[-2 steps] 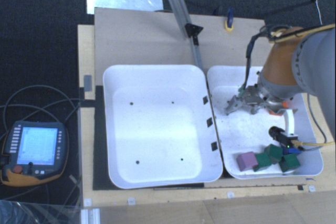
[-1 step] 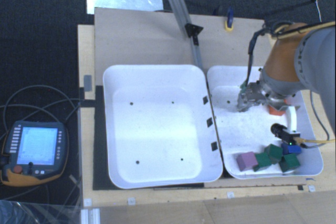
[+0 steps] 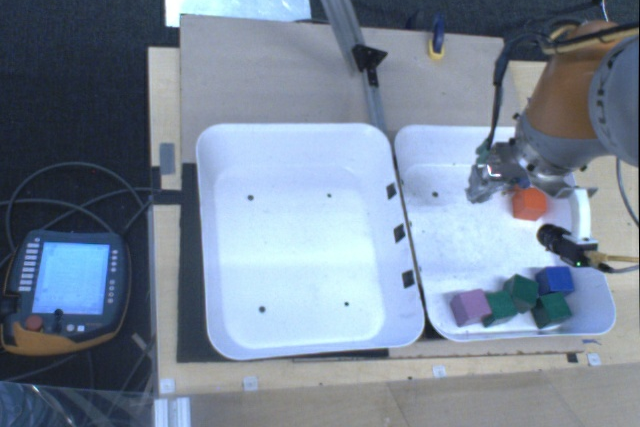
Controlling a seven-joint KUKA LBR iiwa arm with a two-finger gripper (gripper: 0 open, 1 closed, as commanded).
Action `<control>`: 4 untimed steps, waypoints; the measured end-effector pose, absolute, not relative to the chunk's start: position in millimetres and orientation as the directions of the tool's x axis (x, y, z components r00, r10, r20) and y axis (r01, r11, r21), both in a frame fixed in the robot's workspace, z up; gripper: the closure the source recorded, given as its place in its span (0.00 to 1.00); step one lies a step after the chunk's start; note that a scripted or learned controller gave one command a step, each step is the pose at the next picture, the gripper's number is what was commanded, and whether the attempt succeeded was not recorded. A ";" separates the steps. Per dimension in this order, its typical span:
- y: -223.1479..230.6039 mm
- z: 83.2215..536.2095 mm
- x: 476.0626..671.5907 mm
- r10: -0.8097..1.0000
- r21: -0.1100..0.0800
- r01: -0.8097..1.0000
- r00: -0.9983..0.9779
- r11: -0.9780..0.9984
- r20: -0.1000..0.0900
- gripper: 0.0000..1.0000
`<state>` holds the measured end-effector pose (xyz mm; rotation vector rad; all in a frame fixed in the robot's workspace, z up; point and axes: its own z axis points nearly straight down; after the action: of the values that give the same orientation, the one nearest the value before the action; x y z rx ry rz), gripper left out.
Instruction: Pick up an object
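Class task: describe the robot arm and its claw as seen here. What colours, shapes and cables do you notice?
The arm is rounded and grey, with a broad orange band above the wrist. A dark cable loops beside it down to the wrist. The claw is small, metallic and silvery grey.

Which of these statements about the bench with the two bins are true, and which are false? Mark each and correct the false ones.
1. The orange object lies in the right bin. True.
2. The pink block lies in the left bin. False: it lies in the right bin, near its front edge.
3. The tool is over the right bin. True.
4. The blue block sits beside the green blocks. True.
5. The handheld screen unit sits inside a bin. False: it lies left of the bench.
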<state>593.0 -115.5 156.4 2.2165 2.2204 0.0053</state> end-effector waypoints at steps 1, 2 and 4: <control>-116.8 200.7 597.8 1.000 0.007 1.000 -0.004 0.004 -0.001 1.00; -117.0 255.3 599.8 1.000 0.009 1.000 -0.005 0.005 -0.001 1.00; -15.1 238.5 597.4 1.000 0.001 1.000 -0.009 0.009 0.001 1.00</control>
<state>597.4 -15.1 238.5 2.2111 2.2318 0.0033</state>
